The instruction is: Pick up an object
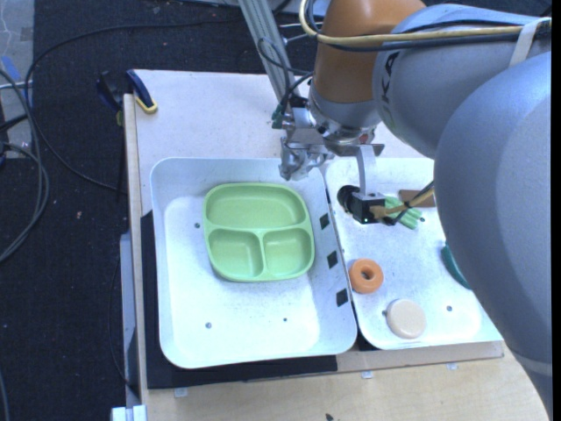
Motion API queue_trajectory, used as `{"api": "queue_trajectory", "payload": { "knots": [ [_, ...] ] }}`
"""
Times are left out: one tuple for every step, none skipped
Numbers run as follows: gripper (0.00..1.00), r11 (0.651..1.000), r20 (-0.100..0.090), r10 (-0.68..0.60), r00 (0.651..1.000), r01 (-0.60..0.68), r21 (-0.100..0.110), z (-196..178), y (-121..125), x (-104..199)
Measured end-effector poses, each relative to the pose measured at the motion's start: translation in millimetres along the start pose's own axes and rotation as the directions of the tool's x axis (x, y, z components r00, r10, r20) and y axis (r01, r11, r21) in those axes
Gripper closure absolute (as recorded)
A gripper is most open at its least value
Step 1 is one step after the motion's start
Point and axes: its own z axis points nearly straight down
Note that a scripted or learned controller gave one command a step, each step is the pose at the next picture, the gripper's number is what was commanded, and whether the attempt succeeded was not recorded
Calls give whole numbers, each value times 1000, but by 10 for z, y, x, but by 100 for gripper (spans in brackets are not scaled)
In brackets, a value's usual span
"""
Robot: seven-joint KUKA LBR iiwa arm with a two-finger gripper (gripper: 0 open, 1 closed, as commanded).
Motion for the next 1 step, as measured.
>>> {"api": "queue_trajectory", "payload": {
  "knots": [
    [0,1000,2,5,1000,-5,3,2,-11,-37]
  ]
}}
